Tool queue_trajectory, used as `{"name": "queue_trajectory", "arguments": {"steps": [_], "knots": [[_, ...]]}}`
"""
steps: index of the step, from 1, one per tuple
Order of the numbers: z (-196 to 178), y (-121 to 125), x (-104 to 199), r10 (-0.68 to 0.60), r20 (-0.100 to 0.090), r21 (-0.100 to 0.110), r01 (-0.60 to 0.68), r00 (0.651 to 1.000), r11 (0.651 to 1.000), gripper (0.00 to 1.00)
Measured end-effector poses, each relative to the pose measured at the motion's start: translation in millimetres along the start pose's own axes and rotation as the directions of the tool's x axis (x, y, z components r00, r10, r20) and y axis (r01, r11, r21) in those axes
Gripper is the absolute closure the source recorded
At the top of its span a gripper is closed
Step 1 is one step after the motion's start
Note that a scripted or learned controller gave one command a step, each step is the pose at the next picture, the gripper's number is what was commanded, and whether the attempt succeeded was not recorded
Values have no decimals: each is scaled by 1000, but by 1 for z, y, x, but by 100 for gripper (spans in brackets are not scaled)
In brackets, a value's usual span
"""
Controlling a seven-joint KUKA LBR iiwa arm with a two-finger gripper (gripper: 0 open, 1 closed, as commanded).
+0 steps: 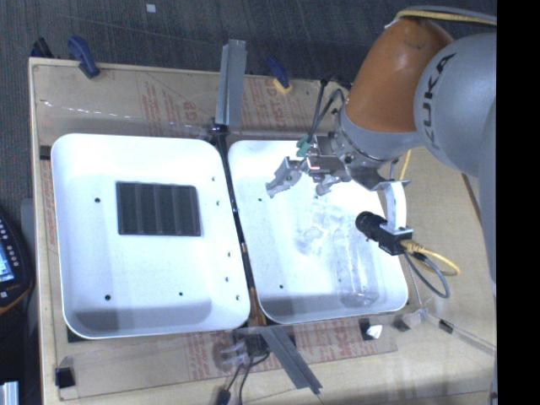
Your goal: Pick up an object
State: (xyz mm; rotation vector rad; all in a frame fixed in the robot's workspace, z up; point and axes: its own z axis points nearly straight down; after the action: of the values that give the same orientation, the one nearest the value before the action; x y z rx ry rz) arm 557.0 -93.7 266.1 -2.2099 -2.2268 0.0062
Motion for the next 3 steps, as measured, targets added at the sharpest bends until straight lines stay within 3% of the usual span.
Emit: {"name": "queue_trajectory", "arguments": {"steps": [1, 2, 3], "knots": [[-29, -3, -10, 107, 2, -6, -107, 994, 994, 0], [37, -35, -59, 460, -1, 1, -460, 888, 888, 0], [30, -41, -102, 206, 0, -4, -206, 979, 979, 0]]}}
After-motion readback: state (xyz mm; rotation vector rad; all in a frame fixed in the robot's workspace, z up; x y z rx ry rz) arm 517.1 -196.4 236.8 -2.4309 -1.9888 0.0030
